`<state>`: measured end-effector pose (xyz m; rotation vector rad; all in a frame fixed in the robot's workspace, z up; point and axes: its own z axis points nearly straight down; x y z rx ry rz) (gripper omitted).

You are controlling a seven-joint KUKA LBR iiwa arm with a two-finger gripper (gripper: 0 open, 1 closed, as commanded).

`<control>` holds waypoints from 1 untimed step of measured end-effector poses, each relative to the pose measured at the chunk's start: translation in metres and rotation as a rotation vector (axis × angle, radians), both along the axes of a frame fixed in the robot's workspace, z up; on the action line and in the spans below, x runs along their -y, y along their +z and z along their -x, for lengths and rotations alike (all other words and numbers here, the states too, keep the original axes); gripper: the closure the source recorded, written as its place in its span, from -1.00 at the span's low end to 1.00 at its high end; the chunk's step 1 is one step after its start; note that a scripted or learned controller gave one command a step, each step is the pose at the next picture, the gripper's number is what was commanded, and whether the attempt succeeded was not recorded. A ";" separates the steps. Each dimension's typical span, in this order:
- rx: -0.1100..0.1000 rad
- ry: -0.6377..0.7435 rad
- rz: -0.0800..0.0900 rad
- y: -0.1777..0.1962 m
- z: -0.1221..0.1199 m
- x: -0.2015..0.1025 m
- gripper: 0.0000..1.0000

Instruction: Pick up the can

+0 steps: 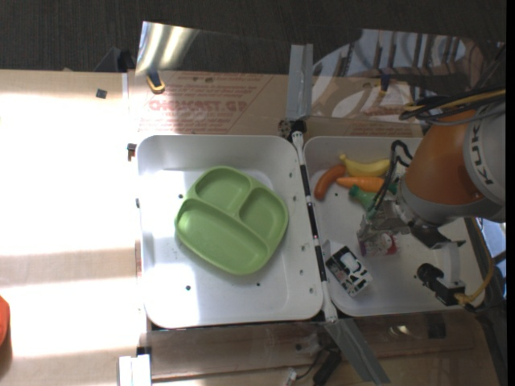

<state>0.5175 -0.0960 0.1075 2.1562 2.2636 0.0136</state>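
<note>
**Arm over the right bin, with the can lying near the bin's lower left corner**

The can (349, 269) appeared as a short dark cylinder with a black-and-white label, lying on its side on the floor of the right bin (402, 296), close to the divider between the bins. Its long axis ran diagonally, from upper left to lower right in the frame; which end was the top could not be told, and the label print was too small to read.

The gripper (378, 233) hung just to the upper right of the can, over a small pinkish object (385, 244) whose identity was unclear. Whether it was open or shut, and whether it touched anything, could not be made out. The grey and orange arm (442, 175) entered from the right and hid part of the bin's upper right area.

Toward the top of the right bin lay a yellow banana (364, 166), an orange carrot-like piece (326, 180) and another orange item with a green end (364, 186), partly crossed by the arm's cables. A green divided plate (232, 220) sat in the left bin (161, 296), in the centre of the frame.
</note>
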 end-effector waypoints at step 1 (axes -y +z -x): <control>0.000 0.000 0.000 0.000 0.000 0.000 -1.00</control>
